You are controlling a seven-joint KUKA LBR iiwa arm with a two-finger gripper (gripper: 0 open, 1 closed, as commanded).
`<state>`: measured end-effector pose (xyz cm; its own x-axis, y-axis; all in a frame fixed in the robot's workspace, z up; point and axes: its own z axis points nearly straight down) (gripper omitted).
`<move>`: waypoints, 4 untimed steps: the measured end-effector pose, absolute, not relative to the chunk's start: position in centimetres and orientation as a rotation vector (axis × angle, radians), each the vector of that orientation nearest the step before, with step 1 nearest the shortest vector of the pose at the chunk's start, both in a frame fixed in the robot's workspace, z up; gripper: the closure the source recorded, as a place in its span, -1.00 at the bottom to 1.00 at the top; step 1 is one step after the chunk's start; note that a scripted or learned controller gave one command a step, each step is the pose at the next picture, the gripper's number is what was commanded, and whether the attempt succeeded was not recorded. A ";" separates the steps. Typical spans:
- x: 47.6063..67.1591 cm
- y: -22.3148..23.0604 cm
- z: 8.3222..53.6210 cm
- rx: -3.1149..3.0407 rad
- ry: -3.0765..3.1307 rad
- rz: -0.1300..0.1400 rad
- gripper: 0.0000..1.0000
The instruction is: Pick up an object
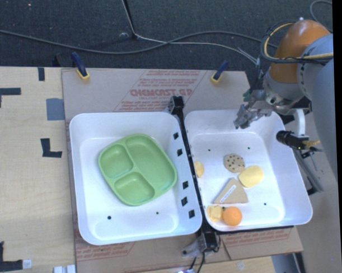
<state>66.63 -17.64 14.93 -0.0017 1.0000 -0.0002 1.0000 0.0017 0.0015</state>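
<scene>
Camera view looks down on a big bench (26, 166) made of pale wood, with a brown cardboard sheet (152, 92) lying on it. Two white bins sit on the cardboard, touching side by side. The left bin (87, 220) holds a green plate (137, 169) with three sections, resting near the middle.

The right bin (291, 207) holds the small toy foods. A speckled cookie (233, 162) lies near the middle. A pale yellow round thing (251, 175) is just beside it, toward the right edge. A tan wedge (231, 192) that looks like a sandwich touches the yellow thing from below. An orange ball (232, 216) sits at the front edge, touching a small yellow piece (215, 212). Another little yellow piece (199, 169) leans on the left wall.

The grey arm (319, 61) with its orange band (294, 45) comes in from the right. Its gripper (242, 120) hangs over the back edge of the right bin, well apart from the food. Nothing is between its fingers. I cannot tell how wide they are, because they are too small and dark.

I think the job is just starting. The arm is getting ready and has not picked a thing yet. Next it should move toward the front of the bin, line up over one piece, and go down. The cookie looks easiest, since it lies alone.

Behind the bench is a dark floor (55, 25) with thin cables (130, 20). Two clamps (80, 68) pin the cardboard at its back edge.
</scene>
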 end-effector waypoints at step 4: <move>63.1 -6.7 23.9 2.218 2.227 -0.001 1.00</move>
